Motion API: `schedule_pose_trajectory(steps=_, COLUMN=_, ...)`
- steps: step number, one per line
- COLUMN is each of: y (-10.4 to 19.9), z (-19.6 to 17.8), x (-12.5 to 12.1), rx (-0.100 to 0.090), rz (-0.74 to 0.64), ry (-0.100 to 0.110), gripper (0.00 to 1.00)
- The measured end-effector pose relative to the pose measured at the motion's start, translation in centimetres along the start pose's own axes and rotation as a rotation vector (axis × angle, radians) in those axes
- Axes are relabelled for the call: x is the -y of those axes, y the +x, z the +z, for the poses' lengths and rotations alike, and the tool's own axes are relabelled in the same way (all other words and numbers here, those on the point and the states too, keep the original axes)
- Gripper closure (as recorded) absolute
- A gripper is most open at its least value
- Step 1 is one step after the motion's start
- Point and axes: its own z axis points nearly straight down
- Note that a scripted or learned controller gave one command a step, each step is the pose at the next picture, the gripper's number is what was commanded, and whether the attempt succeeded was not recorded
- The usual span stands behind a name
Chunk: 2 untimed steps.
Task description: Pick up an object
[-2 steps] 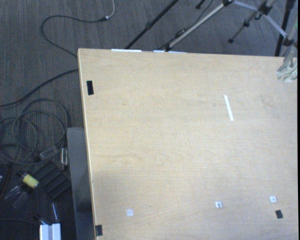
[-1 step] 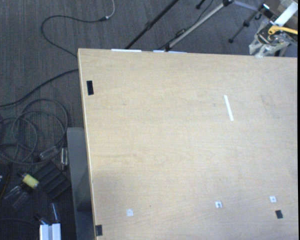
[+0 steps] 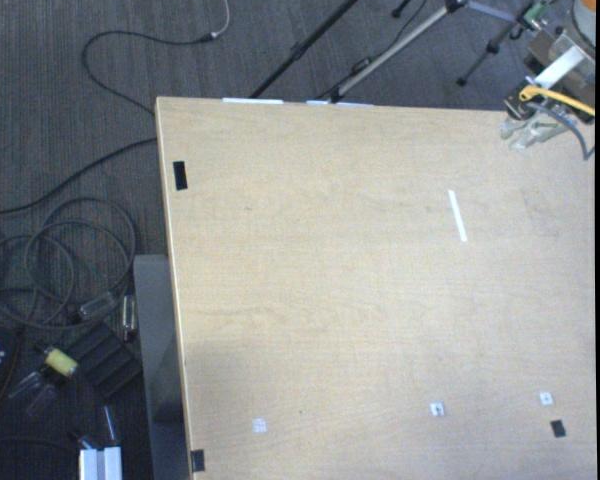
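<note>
The claw hangs at the bench's far right corner, its grip unreadable, while a thin white strip lies nearby, lengthwise toward the camera, nearer and leftward.

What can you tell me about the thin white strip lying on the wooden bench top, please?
The white strip is a slim, straight, flat-looking piece, plain white, its material too small to tell. It lies on the pale wooden bench top, right of centre, running nearly top to bottom with a slight slant, upper end leaning left. Nothing else touches it. The gripper hangs well apart, near the bench's far right corner.
</note>
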Motion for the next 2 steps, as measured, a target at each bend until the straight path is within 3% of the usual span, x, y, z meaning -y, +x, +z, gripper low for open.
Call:
schedule_pose_trajectory(steps=1, y=-4.5, z=4.7, x=-2.8, rx=0.000, rz=0.084, ry=0.000, gripper=1.00)
schedule_pose_trajectory(steps=2, y=-3.6, z=-5.7, x=-3.2, rx=-0.002, rz=0.220, ry=0.000, gripper=1.00)
